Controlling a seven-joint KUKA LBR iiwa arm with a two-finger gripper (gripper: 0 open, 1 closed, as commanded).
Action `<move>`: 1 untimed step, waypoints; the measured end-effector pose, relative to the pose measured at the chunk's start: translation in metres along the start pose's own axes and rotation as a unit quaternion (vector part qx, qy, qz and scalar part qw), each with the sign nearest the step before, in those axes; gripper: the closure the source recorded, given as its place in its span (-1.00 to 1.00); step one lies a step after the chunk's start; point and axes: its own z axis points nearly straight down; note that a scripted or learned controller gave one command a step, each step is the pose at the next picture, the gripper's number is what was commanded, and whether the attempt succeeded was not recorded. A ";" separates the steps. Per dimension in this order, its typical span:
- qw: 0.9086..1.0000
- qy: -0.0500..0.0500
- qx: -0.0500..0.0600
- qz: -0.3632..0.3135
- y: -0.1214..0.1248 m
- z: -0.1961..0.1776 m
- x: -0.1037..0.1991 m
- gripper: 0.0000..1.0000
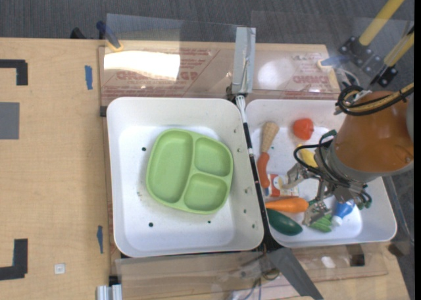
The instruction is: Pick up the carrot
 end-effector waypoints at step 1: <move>0.993 0.002 0.000 0.116 0.007 0.002 -0.007 -1.00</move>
